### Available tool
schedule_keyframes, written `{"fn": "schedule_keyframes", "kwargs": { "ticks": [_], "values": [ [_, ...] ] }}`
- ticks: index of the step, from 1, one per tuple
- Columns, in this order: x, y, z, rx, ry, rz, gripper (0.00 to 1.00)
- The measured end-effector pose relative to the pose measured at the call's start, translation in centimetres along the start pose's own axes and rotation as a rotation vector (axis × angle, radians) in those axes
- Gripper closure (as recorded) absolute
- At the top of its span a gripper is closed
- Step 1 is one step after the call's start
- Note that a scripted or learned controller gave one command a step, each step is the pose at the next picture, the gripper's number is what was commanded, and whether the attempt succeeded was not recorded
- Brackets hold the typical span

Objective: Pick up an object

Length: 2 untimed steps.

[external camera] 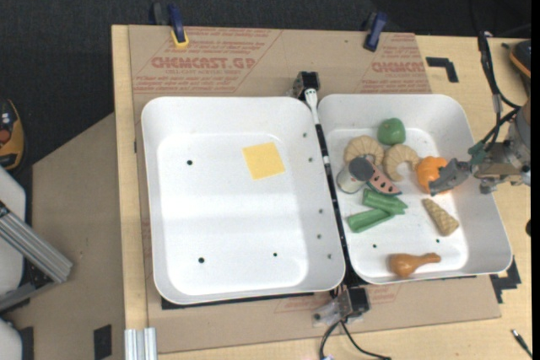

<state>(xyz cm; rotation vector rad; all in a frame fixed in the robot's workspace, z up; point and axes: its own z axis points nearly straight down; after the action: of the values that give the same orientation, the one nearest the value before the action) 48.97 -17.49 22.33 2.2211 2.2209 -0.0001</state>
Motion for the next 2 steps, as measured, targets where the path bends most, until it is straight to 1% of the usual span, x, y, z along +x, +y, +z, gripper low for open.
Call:
{"fn": "schedule_keyframes", "kwargs": {
  "ticks": [1,2],
  "values": [
    [-2.4,4.9,14.5,0.005,0.002,-0.001,0.0],
    [0.4,9.9,13.8,-0.003,-0.001,-0.005,0.0]
  ]
}}
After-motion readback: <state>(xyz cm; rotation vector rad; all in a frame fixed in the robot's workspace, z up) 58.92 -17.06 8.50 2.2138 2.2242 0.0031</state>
